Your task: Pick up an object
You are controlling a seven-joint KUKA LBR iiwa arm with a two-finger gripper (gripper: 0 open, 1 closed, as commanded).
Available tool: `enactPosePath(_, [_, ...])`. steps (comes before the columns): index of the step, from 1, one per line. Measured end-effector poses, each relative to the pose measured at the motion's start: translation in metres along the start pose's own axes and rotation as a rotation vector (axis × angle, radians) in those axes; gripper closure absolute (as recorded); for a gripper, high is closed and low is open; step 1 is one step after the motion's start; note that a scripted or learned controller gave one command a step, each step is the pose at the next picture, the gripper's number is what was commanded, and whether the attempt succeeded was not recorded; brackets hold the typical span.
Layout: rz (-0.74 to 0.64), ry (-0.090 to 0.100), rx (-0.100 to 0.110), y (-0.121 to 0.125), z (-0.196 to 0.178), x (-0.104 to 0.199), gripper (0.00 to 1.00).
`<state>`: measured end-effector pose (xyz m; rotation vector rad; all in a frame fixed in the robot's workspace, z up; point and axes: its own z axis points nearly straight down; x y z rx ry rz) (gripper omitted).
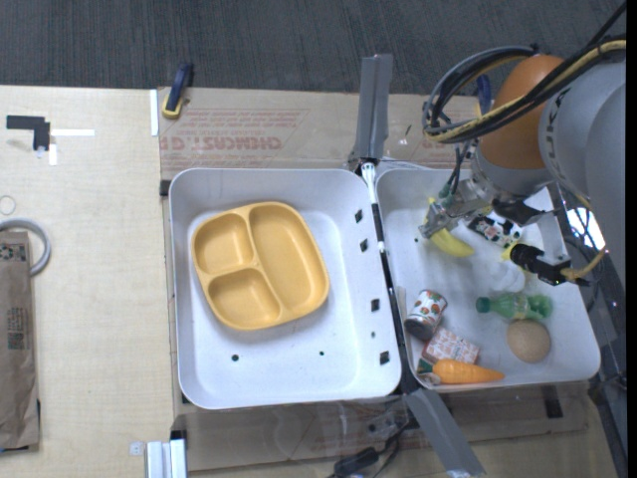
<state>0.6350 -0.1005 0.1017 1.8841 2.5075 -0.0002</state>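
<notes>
My gripper (438,221) hangs low in the right bin (398,217), near its far left part. Just below and to the right of it lies a yellow banana (456,246), touching or nearly touching the gripper's tip. Nearer the front of the same bin are a small printed can (426,310), a red and white box (451,348) and an orange carrot (468,372). A green bottle (515,307) and a brown round object (529,342) lie to the right. The arm's wrist hides the bin's far right corner.
The left bin (189,297) holds a yellow divided plate (259,264). A divider (376,237) runs between the two bins. Cables loop over the arm at the upper right. A brown paper bag (15,327) lies on the bench at far left.
</notes>
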Motion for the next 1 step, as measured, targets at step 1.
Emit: enactPosePath(1, [-0.225, 0.003, 0.003, -0.0372, -0.0902, 0.0376, 1.0])
